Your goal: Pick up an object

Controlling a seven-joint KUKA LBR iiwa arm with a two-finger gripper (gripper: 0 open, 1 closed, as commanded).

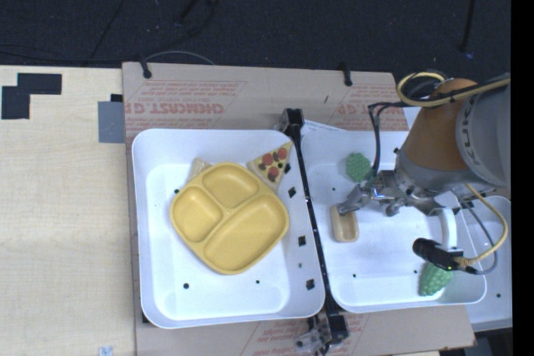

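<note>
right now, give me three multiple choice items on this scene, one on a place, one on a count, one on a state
1. Where is the yellow tray?
A. left bin
B. right bin
C. on the cardboard

2. How many green things lie in the right bin?
A. none
B. two
C. four

3. How does the tan block lie?
A. on the bin floor, under the gripper
B. on the tray
C. outside the bins

Answers: 1 A, it fills the left bin. 2 B, one near the top, one at the lower right. 3 A, it lies flat on the white floor.
</note>
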